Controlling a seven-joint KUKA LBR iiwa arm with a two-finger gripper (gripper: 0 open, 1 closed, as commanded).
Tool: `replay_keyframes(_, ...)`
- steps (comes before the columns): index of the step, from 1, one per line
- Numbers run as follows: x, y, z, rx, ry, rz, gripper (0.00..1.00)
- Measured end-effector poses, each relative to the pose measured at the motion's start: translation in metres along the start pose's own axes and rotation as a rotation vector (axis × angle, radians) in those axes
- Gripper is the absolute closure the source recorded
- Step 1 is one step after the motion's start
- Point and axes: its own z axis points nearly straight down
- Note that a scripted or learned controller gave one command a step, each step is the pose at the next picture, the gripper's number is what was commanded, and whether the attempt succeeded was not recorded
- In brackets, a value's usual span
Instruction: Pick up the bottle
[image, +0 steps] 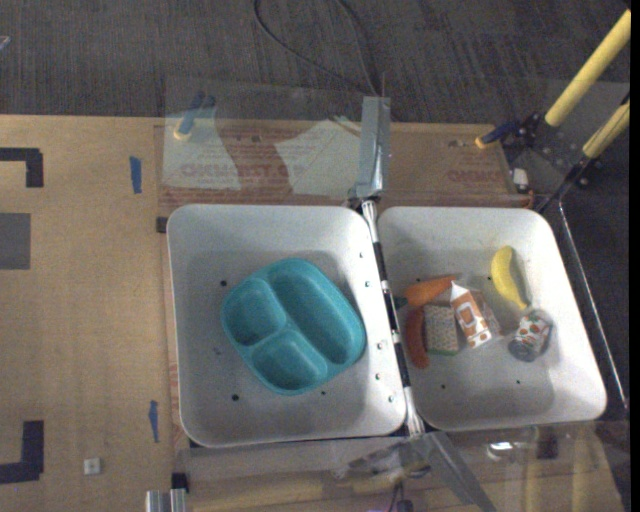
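Teal tray (293, 325) in left bin (200, 400), perhaps bottle (530, 336) beside banana (508, 277)

A banana (508, 277), carton (470, 314) and carrot (428, 291) crowd the right bin's (570, 390) middle (possibly touching); its front lies open.

Left bin (200, 250): white, with small dark dots on its floor. Right bin (560, 400): white. Divided plate (293, 324): teal, uniform colour across all three compartments. Banana (508, 277): yellow. Carrot (429, 291): orange. Sausage-shaped item (414, 339): orange-red. Small carton (472, 315): white with orange print. Flat packet (440, 328): grey-brown with a fine speckled pattern. Can (529, 336): grey with an orange and white label. Bench (80, 330): light wood tone, with black corner marks and blue tape strips. Poles (590, 70): yellow.
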Motion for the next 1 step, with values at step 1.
replay_keyframes(1, 0.0016, -0.0006, -0.0099, -0.002, 0.000, -0.004, 1.00)
